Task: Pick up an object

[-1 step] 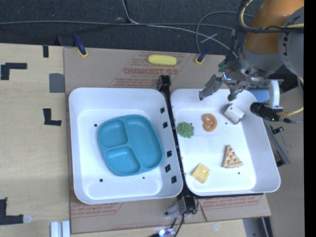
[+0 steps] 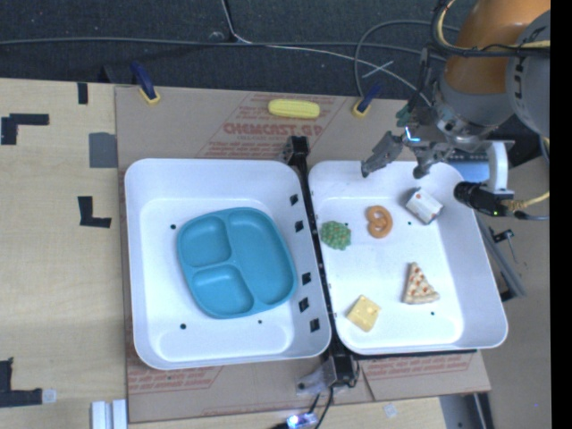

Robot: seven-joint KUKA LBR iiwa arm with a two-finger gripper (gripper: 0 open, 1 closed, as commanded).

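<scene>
The right bin point(image 2: 474, 320) holds several small items: a green broccoli-like piece point(image 2: 335, 234), an orange pretzel point(image 2: 379, 221), a white block point(image 2: 424, 206), a pizza slice point(image 2: 418, 285) and a yellow cheese cube point(image 2: 363, 313). My gripper point(image 2: 393, 169) hangs over the bin's back edge, its two dark fingers spread apart with nothing between them. The pretzel and the white block lie just in front of the fingertips, apart from them.
In the left bin point(image 2: 143, 320) lies a blue divided plate point(image 2: 235, 262). A yellow object point(image 2: 293, 108) rests on the cardboard behind the bins. Blue-and-yellow clamps point(image 2: 143, 84) hold the cardboard's back edge. Cables loop above the arm.
</scene>
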